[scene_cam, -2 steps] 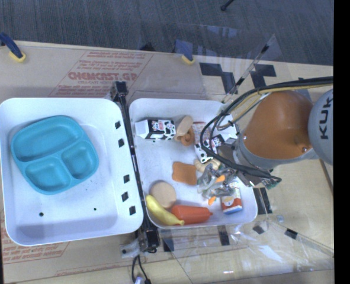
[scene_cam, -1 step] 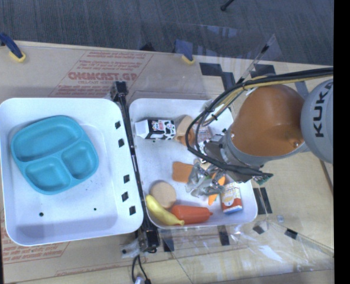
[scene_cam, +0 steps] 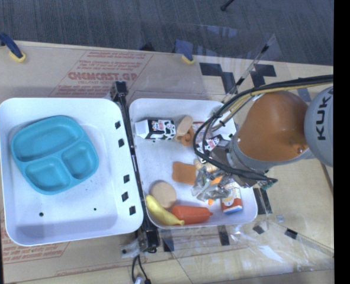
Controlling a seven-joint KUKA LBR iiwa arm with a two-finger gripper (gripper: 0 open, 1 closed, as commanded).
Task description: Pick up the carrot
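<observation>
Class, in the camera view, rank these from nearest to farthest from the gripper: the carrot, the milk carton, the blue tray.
1. Carrot, just below the gripper, right bin.
2. Milk carton, upper left of that bin.
3. Blue tray, in the left bin.

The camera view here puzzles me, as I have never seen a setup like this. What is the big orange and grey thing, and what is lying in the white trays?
You are looking down at a slant on a bench with two shallow white trays. The orange and grey thing is a robot arm reaching in from the right. Its tool hangs over the right tray; I cannot tell if it holds anything. That tray has a carrot by the near edge, touching a banana, plus a small milk carton and other toy food. The left tray holds a blue divided plate.
</observation>
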